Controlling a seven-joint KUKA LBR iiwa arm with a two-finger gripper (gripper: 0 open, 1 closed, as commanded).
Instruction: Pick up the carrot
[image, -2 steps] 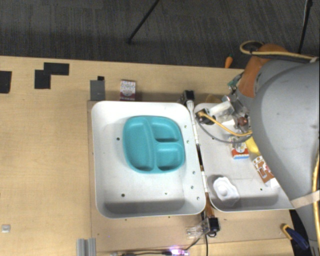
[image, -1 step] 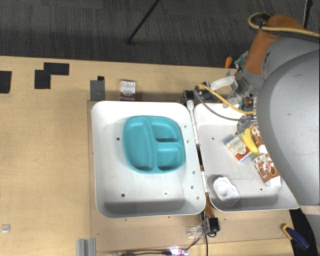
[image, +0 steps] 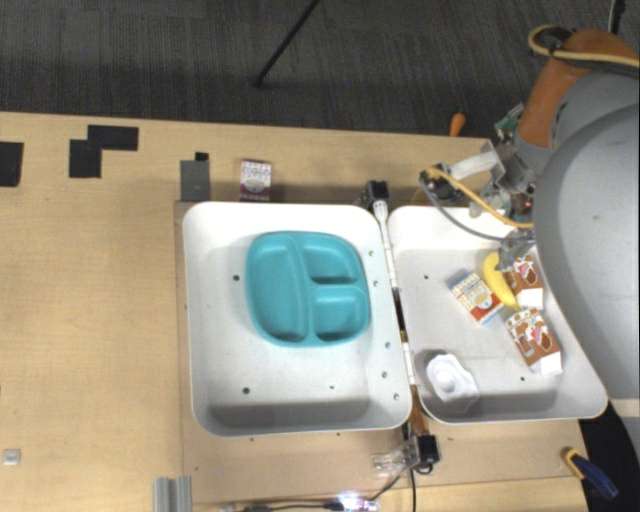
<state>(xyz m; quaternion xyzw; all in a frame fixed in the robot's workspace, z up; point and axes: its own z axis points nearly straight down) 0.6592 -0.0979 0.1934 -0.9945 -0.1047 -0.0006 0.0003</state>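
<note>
- A teal divided tray (image: 306, 288) lies in the left bin (image: 215, 400).
- In the right bin (image: 430, 235), a small carton (image: 475, 297) lies just beside a banana (image: 497, 280).
- Two brown-and-white cartons (image: 532, 335), perhaps snack packs, lie near the right wall.
- A white cup (image: 449, 377) lies near the front left corner.
- A small box (image: 255, 178) stands on the bench (image: 90, 330) behind the left bin.

Teal tray (image: 305, 288), 2 white bins (image: 215, 330), yellow banana (image: 497, 281), grey arm (image: 600, 230) w/ orange band
</note>
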